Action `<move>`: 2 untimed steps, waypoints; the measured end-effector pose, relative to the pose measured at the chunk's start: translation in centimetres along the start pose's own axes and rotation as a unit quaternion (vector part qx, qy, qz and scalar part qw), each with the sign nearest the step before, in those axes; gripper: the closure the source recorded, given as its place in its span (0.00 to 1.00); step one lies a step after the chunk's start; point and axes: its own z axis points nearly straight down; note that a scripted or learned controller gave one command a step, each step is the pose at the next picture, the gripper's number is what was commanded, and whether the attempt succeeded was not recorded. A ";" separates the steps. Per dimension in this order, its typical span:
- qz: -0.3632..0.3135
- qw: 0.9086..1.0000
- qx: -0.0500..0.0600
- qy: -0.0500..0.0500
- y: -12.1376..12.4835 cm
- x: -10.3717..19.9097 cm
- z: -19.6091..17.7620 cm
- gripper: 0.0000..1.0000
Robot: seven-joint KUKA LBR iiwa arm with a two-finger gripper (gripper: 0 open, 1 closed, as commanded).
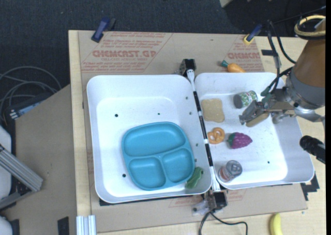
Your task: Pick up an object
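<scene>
My gripper (252, 115) hangs spread and unladen in the right bin (289, 172) — can (245, 98) just beside it, bare floor toward the right rim.

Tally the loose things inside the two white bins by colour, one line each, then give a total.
Blue: 1, the divided plate
Green: 1, a small leafy toy
Tan: 1, the bread slice
Orange-brown: 1, the pretzel
Purple: 1, the grape bunch
Silver-grey: 2, the can and the small jar
Total: 7
</scene>
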 end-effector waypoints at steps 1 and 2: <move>0.001 1.000 -0.002 -0.001 1.3 -0.5 15.9 0.00; 0.001 1.000 -0.004 -0.001 7.3 -5.6 16.2 0.00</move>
